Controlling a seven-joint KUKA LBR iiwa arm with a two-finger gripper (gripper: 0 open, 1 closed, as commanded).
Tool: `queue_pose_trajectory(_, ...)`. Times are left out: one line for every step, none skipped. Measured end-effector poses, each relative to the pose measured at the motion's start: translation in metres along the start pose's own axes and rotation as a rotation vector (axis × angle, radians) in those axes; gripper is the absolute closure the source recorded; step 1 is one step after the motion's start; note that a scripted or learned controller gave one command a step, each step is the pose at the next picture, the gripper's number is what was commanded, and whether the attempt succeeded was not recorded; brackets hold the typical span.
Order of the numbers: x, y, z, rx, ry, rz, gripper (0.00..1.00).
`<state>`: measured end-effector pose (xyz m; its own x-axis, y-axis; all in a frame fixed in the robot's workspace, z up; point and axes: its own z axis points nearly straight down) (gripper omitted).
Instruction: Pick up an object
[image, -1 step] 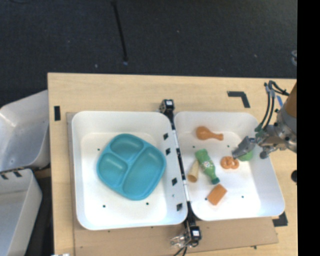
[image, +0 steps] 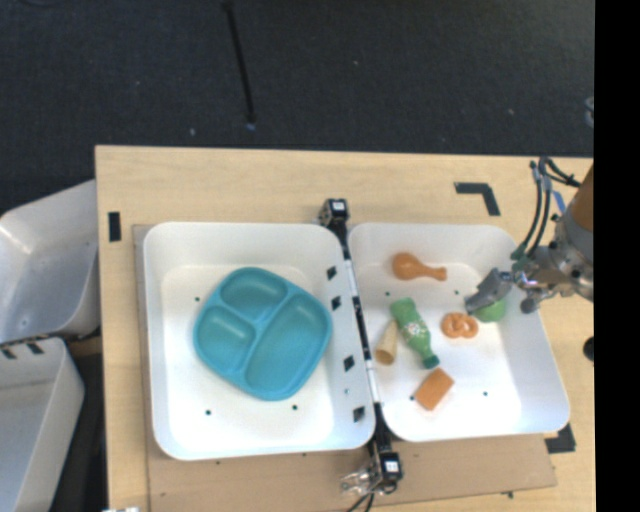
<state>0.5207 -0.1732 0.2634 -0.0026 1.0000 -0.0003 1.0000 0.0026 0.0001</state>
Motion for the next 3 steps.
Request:
queue_pose_trajectory(0.0,-0.003,0.044,0.005,-0.001,0.003,0.0)
queue_pose_trajectory(-0.001,0.006,0.099,0.005,-0.001,0.005,0.0)
queue_pose_trajectory(-0.005,0.009,0.162,0.006,0.0,0.005,0.0)
